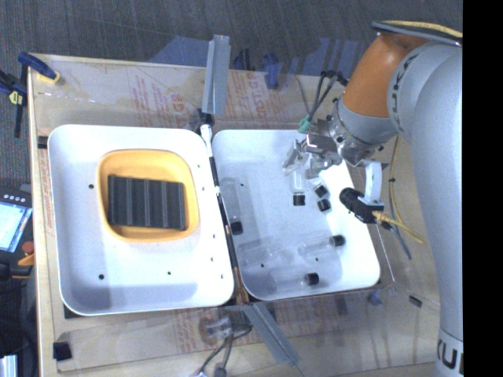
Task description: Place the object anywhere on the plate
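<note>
The grey arm (428, 132) reaches in over the right bin (259, 151), its gripper (308, 185) hanging near the bin's upper middle with black-tipped fingers apart and nothing between them, while the yellow plate (118, 167) lies in the left bin (71, 210).

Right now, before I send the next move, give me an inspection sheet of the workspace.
Surface: bench bearing left bin and right bin.
Job's things: yellow plate with a dark ribbed centre in the left bin; clear tubes with black caps scattered in the right bin.
Clutter: blue clamp at the bench's far left corner.
Gripper: low over the right bin's far side; grasp cannot be told.
Cables: yellow and dark leads beside the wrist.
Surroundings: dark floor; a lit screen at the left edge.
</note>
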`<state>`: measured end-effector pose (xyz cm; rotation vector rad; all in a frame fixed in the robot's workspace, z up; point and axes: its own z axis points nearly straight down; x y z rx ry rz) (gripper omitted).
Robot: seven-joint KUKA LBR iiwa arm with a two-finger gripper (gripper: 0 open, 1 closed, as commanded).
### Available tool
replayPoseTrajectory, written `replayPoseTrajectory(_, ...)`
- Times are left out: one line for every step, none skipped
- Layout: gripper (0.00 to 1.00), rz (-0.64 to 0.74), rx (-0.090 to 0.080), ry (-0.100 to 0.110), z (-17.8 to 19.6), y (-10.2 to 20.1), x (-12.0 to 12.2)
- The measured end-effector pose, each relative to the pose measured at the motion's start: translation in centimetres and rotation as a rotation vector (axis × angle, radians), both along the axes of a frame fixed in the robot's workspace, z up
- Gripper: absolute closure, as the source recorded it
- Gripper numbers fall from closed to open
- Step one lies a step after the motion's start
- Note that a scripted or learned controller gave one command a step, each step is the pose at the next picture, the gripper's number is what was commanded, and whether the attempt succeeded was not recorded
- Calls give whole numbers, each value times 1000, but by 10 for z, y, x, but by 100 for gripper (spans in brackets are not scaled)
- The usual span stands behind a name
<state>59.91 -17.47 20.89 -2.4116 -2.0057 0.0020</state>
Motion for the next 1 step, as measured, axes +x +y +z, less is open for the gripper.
replayPoseTrajectory(100,157,-2,-2,14,72,17)
